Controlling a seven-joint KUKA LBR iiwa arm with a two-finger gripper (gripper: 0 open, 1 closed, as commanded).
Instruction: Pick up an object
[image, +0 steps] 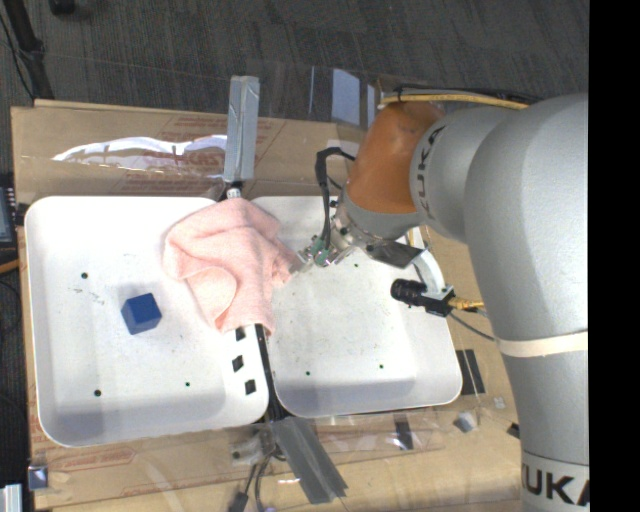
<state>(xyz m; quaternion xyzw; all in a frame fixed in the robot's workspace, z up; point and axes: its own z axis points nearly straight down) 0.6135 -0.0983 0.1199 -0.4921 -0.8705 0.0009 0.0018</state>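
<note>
A crumpled pink cloth (228, 262) lies draped over the divider between the two bins, mostly on the left bin's right side. A small blue cube (142, 312) sits on the floor of the left bin (60, 300). My gripper (318, 254) hangs low in the right bin (370, 350), at the cloth's right edge, under the orange wrist band. Its tip touches or nearly touches the cloth's edge; the wrist hides how the contact stands.
The grey arm fills the right side above the right bin. A black cable plug (415, 294) hangs from the wrist over the right bin. A grey upright post (241, 130) stands behind the divider. Cardboard surrounds the bins.
</note>
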